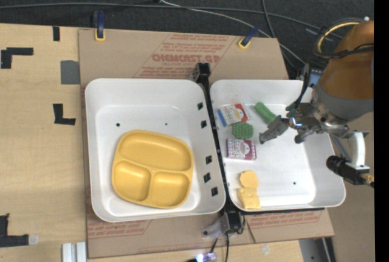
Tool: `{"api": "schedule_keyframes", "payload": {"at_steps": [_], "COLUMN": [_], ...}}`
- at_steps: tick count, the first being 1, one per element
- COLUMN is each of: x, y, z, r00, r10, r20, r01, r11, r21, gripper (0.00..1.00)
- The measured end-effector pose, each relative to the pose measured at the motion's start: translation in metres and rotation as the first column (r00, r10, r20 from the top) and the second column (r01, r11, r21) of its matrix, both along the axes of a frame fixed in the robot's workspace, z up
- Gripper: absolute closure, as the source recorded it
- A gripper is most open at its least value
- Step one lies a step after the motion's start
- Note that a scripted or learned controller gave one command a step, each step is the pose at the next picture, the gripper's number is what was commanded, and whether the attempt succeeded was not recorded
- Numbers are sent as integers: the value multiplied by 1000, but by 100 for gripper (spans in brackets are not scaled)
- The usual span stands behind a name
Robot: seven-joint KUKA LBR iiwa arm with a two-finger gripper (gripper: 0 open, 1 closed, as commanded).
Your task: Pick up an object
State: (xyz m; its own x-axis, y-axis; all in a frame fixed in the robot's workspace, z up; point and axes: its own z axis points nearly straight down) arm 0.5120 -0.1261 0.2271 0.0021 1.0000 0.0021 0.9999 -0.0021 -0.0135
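The tool (284,131) hung over the right bin (307,194) with its dark fingers spread apart and nothing between them — the approach step, by the look of it, with no object yet picked. Just beside its near fingertip lay a smooth green cylinder (264,112); farther out sat a knobbly green piece (242,131), two flat printed packets (233,113) (240,149) and two yellow blocks (248,189). The next move would call for lowering squarely over one piece. A glossy yellow divided plate (153,168) lay in the left bin (97,96).

The grey two-finger gripper (283,131) hangs open and empty over the shallow white right bin (304,194); a green rod-shaped piece (264,112) lies just beyond its fingers (271,132).
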Motion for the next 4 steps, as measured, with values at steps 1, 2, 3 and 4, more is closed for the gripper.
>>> {"api": "schedule_keyframes", "payload": {"at_steps": [1,2,3,4], "x": [3,4,-5,-5], "y": [0,8,13,13], "z": [6,-41,-101,-144], "r00": [1000,1000,1000,1000], "r10": [3,3,3,3], "r20": [12,8,5,12], "r01": [-3,-3,-3,-3], "r11": [1000,1000,1000,1000], "r21": [-2,-1,-1,-3], "gripper": [0,0,0,0]}}
